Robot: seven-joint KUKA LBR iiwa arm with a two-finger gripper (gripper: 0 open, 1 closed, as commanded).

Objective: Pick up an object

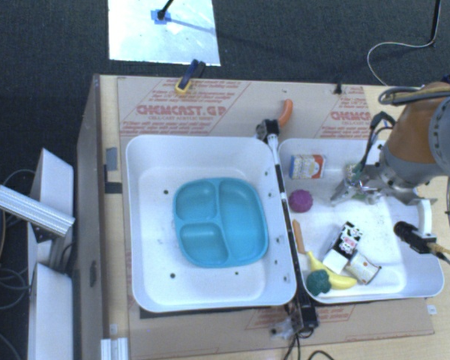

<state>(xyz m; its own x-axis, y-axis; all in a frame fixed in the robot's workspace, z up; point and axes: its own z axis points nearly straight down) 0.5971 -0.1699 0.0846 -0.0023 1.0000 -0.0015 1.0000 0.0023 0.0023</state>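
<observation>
Two shallow white bins: left bin [146,201] holds blue divided plastic tray [219,221]; right bin [424,276] holds purple ball [301,200], yellow banana [331,276], black-and-white carton [343,247] (lower half). Gripper [350,186] above right bin, nothing gripped, opening unclear.

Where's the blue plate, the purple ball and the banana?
blue plate [220,222]: camera view, on the middle where its dividers meet.
purple ball [301,200]: camera view, on its top.
banana [331,274]: camera view, on its yellow curve.

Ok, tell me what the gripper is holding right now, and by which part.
Nothing that I can see. The gripper hangs over bare floor of the right bin, apart from the purple ball and the small carton.
</observation>
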